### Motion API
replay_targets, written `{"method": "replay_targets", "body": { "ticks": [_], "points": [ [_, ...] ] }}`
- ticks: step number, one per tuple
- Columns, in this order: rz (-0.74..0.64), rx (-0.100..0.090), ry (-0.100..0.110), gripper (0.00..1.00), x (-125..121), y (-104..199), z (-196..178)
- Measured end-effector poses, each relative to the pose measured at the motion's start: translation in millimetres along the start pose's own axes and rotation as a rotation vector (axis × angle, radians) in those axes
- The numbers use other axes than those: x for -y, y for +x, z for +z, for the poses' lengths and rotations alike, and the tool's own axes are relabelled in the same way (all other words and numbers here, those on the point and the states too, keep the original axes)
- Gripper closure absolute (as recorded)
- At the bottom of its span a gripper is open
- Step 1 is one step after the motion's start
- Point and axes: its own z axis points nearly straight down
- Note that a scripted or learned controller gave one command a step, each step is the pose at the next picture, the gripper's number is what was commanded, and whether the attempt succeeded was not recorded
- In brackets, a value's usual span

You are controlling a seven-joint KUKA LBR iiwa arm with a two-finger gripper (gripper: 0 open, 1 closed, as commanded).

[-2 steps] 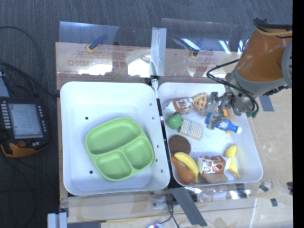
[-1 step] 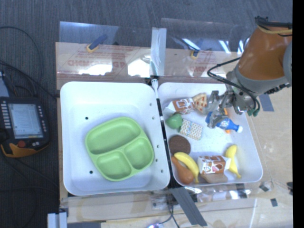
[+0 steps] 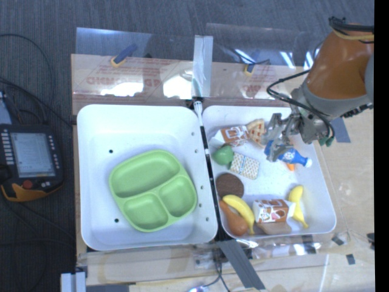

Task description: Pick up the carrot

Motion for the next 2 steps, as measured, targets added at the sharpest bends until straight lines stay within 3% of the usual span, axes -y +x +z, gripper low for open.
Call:
{"method": "replay_targets", "body": {
  "ticks": [1, 2],
  "points": [
    [-0.402, -0.012, -0.009, 1.00, 40.6, 50.7, 81.6],
    [-0.392, 0.035, 0.009, 1.00, 33.7, 91.4, 110.6]
  ]
}}
